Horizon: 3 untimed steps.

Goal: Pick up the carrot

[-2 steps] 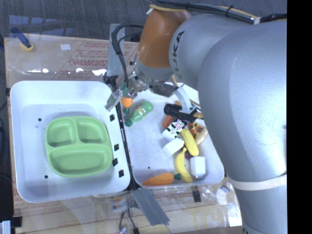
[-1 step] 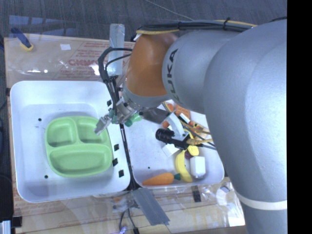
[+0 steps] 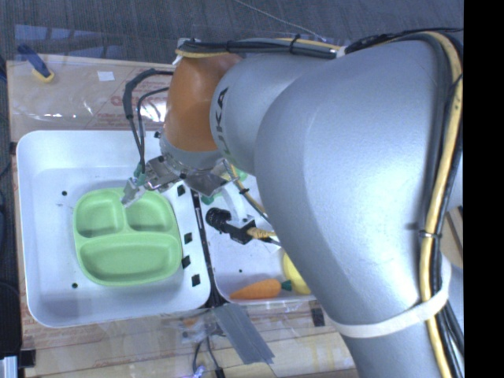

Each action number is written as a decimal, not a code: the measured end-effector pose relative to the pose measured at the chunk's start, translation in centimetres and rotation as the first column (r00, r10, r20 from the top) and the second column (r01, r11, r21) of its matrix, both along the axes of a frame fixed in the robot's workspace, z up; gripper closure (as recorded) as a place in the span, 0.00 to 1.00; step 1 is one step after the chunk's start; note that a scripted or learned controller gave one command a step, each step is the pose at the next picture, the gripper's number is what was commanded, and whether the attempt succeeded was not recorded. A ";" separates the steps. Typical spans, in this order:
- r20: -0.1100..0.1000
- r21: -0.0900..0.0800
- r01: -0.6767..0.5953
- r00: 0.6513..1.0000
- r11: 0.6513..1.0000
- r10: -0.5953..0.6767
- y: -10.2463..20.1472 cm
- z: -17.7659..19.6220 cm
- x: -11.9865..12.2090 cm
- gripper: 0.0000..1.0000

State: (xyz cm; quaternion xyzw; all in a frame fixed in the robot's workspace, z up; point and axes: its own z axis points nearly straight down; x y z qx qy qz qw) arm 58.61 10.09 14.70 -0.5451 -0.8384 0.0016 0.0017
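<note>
I see the arm [image 3: 331, 179] coming in from the right and covering most of the right bin [image 3: 236, 268], big grey body with the orange band [image 3: 189, 105] sitting above the wrist. The gripper [image 3: 132, 191] hangs over the left bin [image 3: 39, 211], right at the upper right corner of the green divided plate [image 3: 126, 239]. Fingers [image 3: 130, 189] look narrow, close together at the tips, nothing between them that I can see. Tips are at or just above the plate rim, cannot tell if they touch it. The plate lies flat in the left bin with three compartments, two small at the top and one long at the bottom. The carrot [image 3: 256, 290] is in the right bin, lying on its side near the bottom edge, orange body pointing left and green top to the right. Just beside its green end there is a yellow thing [image 3: 293, 274], partly hidden under the arm, cannot tell what it is. The carrot is well apart from the gripper, in the other bin across the wall between the two. A black cable plug [image 3: 228, 225] with a yellow tip hangs off the wrist over the right bin, above the carrot. Both bins sit on the counter [image 3: 79, 93], with clear plastic sheet along its top part and a blue and yellow item [image 3: 35, 63] at the upper left corner.
</note>
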 end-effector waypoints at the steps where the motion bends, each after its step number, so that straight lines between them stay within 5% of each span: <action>1: 0.003 0.001 0.068 0.998 0.998 -0.068 -2.6 4.6 -10.2 0.00; 2: 0.001 0.001 0.003 1.000 1.000 -0.003 2.6 4.1 -11.1 0.00; 3: -0.002 -0.003 0.201 0.980 0.980 -0.201 5.4 -1.0 3.0 0.00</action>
